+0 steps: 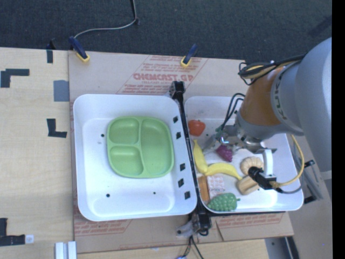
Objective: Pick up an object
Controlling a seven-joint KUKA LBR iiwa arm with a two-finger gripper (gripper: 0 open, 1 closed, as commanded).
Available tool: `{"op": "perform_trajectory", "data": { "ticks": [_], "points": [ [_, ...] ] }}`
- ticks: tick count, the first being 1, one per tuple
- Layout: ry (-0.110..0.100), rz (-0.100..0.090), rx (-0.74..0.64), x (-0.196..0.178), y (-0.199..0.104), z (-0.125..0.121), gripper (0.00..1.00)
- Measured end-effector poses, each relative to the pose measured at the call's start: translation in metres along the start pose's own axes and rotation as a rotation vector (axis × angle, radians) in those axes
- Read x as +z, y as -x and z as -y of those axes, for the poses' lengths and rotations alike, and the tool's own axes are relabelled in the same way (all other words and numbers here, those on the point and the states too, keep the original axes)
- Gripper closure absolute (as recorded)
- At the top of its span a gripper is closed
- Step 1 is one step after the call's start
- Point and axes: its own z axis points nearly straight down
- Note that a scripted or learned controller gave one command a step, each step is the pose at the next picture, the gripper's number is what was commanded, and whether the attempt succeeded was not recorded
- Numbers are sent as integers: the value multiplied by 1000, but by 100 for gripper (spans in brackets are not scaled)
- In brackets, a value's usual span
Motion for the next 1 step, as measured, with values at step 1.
{"op": "perform_trajectory", "data": {
  "ticks": [1],
  "points": [
    [0,-3,-1,-9,-2,0,100]
  ]
}}
